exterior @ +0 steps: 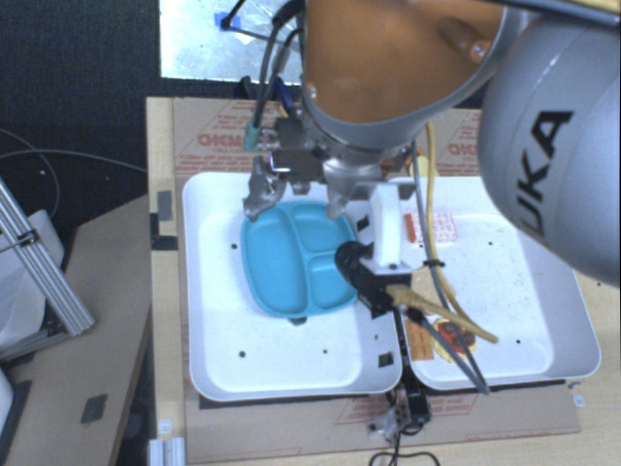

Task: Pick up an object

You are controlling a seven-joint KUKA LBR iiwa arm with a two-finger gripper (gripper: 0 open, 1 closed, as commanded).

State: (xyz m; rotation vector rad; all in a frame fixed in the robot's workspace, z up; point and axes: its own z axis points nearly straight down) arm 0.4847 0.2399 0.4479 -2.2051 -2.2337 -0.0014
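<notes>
While the end effector (299,197) is hanging over the far rim of the blue divided tray (296,260), its two fingers are standing spread, one at each far corner of the tray and nothing between them, so the reach looks to be the step in hand. The tray is lying flat in the left bin (223,357). The next move is calling for a descent until the fingers are straddling that rim, then a squeeze and a straight lift.

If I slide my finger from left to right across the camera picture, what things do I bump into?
Silver metal frame → left white bin → blue divided tray → right white bin, under the big grey arm.
</notes>
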